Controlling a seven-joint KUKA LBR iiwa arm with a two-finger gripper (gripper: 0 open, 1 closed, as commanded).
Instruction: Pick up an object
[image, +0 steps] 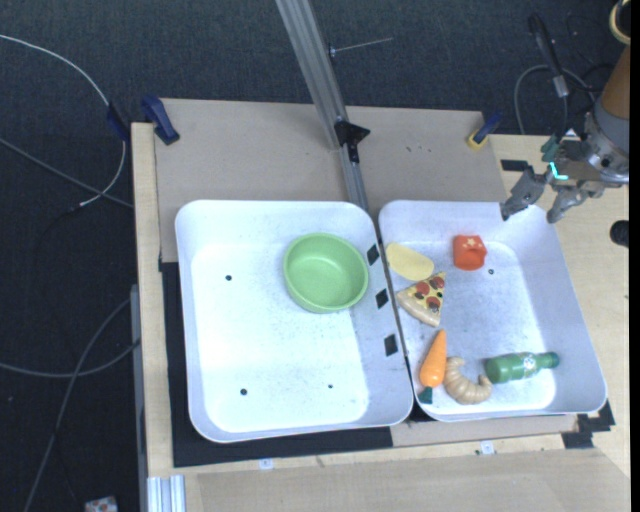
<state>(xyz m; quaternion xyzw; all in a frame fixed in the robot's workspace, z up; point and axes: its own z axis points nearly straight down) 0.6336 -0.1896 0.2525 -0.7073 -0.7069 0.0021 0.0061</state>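
The two-finger gripper (540, 203) is being held over the far right corner of the right-hand shallow white bin (560, 300), its dark fingers (516, 200) being kept spread apart with nothing between them. Nothing is being gripped yet; by the look of it, the hand is being kept high and off to the side so that a choice can be made among the objects below.

Nearest to the hand, just down and to its left, a small red block-like toy (469, 251) is being left alone on open bin floor, well apart from its neighbours, which is judged to make it the easiest target. Further left of that, a pale yellow rounded slice (410, 261) and a toy pizza wedge with red dots (423, 300) are lying close against the bin's left wall, so a finger could be blocked by the rim there. Towards the near edge, far below the hand, an orange toy carrot (433, 361), a tan toy croissant (467, 384) and a green bottle lying on its side (520, 367) are being crowded together, the carrot and croissant almost touching; a clean pinch there is judged harder.

In the left-hand shallow white bin (220, 330), well away from the hand, a light green round bowl (325, 272) is sitting upright. A grey metal bar (322, 80) is slanting down between the bins, clear of the hand's likely path.
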